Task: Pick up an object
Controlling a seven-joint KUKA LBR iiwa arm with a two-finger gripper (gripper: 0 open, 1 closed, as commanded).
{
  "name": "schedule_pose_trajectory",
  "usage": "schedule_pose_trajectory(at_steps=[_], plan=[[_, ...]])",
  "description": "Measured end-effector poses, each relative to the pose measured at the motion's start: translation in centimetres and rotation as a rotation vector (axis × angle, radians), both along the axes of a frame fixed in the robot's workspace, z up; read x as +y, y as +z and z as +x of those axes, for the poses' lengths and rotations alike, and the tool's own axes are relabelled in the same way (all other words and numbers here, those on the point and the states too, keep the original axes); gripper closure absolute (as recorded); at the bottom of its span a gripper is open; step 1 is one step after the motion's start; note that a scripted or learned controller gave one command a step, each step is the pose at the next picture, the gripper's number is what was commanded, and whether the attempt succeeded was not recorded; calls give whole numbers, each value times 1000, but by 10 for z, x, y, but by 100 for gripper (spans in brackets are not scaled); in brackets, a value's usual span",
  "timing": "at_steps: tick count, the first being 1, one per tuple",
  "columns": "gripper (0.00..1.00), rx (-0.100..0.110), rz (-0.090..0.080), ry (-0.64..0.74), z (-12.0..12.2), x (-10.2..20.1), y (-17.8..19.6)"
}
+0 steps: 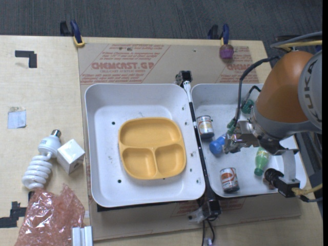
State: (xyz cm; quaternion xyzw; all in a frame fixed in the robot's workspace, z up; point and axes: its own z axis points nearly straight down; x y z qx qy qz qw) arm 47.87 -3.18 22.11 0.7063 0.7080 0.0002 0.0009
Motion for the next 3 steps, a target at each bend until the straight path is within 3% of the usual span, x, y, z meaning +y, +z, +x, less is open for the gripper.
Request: schedule_pose_trajectory(at_steps=[1,2,3], plan=[[0,0,0,0,0,0,0],[0,2,0,-2,10,-54,-29],[0,3,1,-5,-2,-62,-116]])
